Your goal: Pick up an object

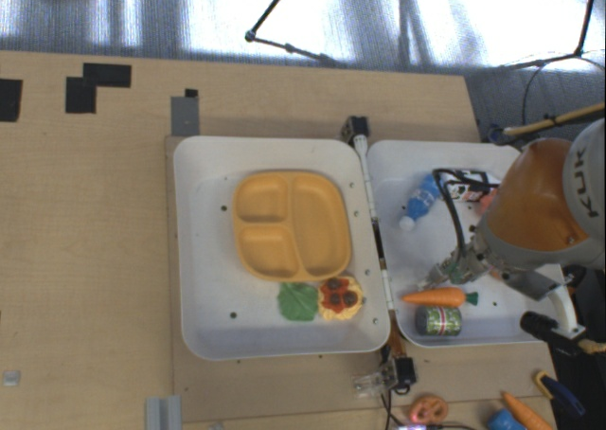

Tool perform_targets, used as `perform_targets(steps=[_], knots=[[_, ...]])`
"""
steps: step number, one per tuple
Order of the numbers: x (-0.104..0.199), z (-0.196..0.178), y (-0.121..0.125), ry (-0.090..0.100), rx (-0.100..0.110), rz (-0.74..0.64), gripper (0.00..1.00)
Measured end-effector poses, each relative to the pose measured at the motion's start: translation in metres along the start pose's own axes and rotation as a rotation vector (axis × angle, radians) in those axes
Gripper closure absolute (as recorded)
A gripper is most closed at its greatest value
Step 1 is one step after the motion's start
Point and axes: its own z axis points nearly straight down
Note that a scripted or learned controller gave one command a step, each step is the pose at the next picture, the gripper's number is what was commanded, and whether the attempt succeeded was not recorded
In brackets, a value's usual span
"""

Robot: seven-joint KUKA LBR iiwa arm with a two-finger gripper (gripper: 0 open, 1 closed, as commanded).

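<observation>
In the right bin (417, 152) a blue bottle (419, 201) lies near the far left corner. An orange carrot (434, 297) and a green can (438, 321) lie side by side at the bin's front edge. My gripper (453, 273) hangs low just behind the carrot, close to its right half. No object is visibly held. The grey arm with its orange band (535, 201) covers the right part of this bin. A small red and white item (469, 191) peeks out by the black cable.
The left bin (204, 229) holds a yellow divided plate (289, 224), a green leaf toy (298, 301) and a small pizza toy (341, 297). On the bench in front of the bins lie a pretzel (428, 409) and an orange item (516, 414).
</observation>
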Motion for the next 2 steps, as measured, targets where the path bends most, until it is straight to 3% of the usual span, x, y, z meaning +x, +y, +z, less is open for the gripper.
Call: perform_targets(steps=[1,2], knots=[[0.000,0.000,0.000,0.000,0.000,0.000,0.00],[0.009,0.011,0.001,0.005,0.006,-0.171,0.00]])
